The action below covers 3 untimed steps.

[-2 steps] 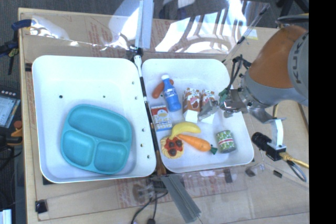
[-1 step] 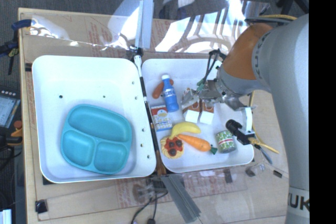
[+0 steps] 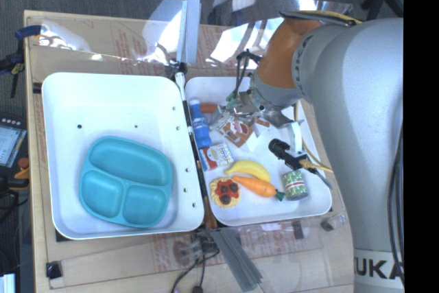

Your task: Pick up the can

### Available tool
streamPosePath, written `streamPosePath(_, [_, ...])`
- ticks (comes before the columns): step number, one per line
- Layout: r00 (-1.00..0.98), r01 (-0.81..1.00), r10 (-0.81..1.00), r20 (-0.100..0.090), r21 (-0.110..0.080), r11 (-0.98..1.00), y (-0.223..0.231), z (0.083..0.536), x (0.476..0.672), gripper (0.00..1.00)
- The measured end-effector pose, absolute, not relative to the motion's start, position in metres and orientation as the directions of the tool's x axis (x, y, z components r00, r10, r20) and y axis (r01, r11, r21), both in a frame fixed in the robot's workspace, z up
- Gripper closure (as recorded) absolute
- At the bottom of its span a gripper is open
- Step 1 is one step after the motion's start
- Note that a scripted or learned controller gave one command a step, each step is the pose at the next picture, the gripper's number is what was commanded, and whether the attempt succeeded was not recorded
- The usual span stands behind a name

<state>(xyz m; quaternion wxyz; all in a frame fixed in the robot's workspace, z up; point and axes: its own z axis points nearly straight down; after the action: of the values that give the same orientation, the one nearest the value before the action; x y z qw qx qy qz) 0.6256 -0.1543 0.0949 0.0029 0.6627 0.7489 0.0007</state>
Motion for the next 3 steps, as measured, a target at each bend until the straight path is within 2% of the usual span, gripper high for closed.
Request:
streamPosePath(1, [0.033, 0.999, 0.999, -0.022, 0.017, -0.033, -0.139, 0.099, 0.56, 0.0])
streamPosePath(2, [0.455, 0.89, 0.89, -0.007, 0.01, -0.455, -0.133, 0.094, 0.547, 0.0])
streamPosePath(3, [0.547, 0.837, 0.837, -0.004, 0.013, -0.547, -0.132, 0.095, 0.478, 0.0])
